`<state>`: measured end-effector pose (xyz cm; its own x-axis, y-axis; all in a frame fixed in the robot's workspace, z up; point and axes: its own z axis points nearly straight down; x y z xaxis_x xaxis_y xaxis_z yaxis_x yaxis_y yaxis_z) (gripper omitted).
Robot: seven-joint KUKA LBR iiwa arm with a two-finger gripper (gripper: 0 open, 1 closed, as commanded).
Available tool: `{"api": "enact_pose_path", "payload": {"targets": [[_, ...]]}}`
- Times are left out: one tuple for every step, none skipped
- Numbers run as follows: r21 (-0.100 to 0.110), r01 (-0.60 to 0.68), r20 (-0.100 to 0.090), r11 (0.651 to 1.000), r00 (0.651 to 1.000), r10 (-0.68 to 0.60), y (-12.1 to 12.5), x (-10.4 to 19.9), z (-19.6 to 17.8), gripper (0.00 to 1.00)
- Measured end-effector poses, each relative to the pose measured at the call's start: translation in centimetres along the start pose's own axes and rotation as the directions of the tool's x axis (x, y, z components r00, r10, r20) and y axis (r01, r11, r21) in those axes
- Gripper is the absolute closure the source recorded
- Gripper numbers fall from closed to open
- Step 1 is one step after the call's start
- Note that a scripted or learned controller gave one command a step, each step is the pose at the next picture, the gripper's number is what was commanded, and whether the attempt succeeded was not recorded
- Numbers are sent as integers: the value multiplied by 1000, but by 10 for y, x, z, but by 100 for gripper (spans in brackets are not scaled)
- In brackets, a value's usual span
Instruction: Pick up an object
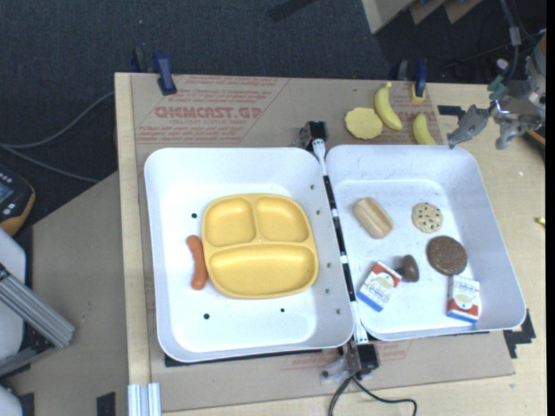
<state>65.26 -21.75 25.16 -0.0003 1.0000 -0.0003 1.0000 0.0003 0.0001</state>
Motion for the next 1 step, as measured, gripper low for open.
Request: {"api": "enact_pose_path", "payload": {"targets": [[12, -1, -4, 1000, 1000, 1, -35, 15, 102, 0]]}}
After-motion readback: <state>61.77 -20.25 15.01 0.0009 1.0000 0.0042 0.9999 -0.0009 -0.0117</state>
